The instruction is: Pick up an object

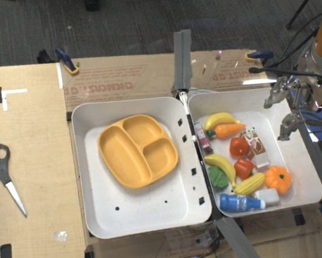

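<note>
The right bin (pixel 300 157) holds several toy foods: a yellow banana (pixel 219 119), a carrot (pixel 229 129), a tomato (pixel 238 146), a small printed carton (pixel 255 141), a red pepper (pixel 243 167), a second banana (pixel 221 165), a green leafy piece (pixel 217 177), a corn cob (pixel 249 184), an orange pumpkin (pixel 278 179) and a blue bottle (pixel 242 203). My gripper (pixel 278 115) hangs over the bin's right side, above and to the right of the carton. Its two fingers stand apart, open, with nothing between them.
The left bin (pixel 93 189) carries a yellow divided plate (pixel 137 150). A slim dark bottle (pixel 203 138) lies against the divider between the bins. Scissors (pixel 3 169) rest on the wooden bench at far left. Cables and arm hardware crowd the right edge.
</note>
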Tool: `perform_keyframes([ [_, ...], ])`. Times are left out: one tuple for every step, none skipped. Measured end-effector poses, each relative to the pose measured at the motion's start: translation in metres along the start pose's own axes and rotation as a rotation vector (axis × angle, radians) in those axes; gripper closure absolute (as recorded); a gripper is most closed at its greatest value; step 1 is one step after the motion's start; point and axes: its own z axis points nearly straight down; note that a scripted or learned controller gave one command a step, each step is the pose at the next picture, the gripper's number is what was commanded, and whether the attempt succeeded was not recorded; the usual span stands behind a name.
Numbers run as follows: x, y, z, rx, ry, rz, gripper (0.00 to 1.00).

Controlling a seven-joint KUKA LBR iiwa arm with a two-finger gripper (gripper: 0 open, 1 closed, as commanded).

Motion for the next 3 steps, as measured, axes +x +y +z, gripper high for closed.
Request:
perform_keyframes([
  [-0.012, 0.017, 0.112, 0.0, -0.001, 0.006, 0.0],
  [0.053, 0.037, 0.197, 0.0, 0.0, -0.027, 0.0],
  [0.05, 0.037, 0.187, 0.002, -0.005, -0.031, 1.0],
])
